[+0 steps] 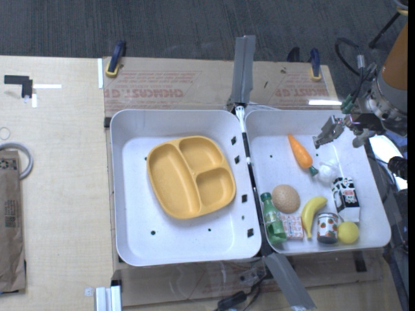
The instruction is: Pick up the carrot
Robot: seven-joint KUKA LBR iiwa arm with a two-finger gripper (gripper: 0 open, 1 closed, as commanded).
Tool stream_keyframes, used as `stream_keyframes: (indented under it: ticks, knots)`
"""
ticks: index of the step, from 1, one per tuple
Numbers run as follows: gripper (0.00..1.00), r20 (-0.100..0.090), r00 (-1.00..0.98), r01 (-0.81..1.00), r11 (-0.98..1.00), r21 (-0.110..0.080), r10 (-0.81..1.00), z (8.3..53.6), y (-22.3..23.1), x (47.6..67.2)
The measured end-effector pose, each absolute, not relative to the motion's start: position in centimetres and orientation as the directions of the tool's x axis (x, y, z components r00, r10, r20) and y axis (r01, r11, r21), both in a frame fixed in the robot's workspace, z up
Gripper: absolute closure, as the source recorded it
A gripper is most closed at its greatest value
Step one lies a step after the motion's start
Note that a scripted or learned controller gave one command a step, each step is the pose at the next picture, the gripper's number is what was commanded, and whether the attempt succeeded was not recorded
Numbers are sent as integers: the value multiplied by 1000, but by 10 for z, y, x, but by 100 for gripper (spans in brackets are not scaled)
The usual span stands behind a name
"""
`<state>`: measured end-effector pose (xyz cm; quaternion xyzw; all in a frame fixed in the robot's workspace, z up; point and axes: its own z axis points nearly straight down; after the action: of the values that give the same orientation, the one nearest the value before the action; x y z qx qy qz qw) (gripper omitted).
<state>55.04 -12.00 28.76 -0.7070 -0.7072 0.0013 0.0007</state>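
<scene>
the gripper (329, 133) hung over the right bin (373, 193) with its fingers spread and nothing between them; the carrot (300, 151) lay just to its left on the bin floor, apart from it

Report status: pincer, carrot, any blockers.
Pincer above the right bin, right of the carrot, holding nothing seen. Carrot flat on the bin floor, untouched. Nothing between them; a small white object sits at the carrot's green tip.
</scene>
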Motion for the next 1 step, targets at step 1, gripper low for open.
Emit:
stream_keyframes:
  ticks: [1]
  knots:
    - [0, -1, 101, 995, -101, 0, 995, 134, -158, 584]
